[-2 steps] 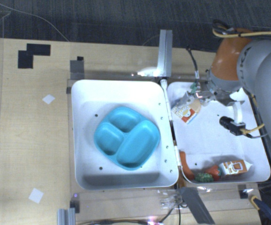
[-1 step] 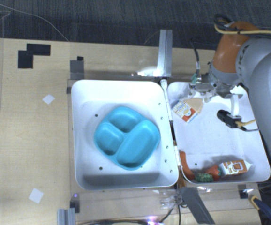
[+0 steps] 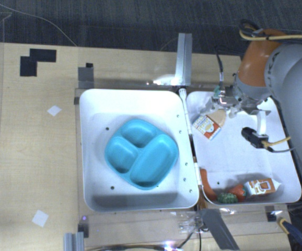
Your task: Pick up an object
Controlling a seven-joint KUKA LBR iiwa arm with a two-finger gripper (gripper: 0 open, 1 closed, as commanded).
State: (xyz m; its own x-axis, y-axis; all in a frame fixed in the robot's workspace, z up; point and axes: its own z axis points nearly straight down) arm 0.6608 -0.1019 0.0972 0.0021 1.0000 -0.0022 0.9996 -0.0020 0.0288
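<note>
In the right bin [image 3: 284, 140], a small white and orange carton [image 3: 208, 124] lies tilted near the far left corner. My gripper [image 3: 223, 104] hangs right at the carton's upper right end, and the wrist hides where they meet. Along the bin's near edge lie another orange and white carton [image 3: 259, 186], a red and green vegetable piece [image 3: 230, 195] and a slim orange-red piece [image 3: 204, 179]. The arm's orange band [image 3: 255, 64] sits above the wrist at the bin's far side.
The left bin [image 3: 93, 114] holds a blue divided plate [image 3: 141, 153]. A black cable end [image 3: 253, 136] dangles from the wrist over the middle of the right bin. A metal post [image 3: 184, 59] stands behind the divider between the bins.
</note>
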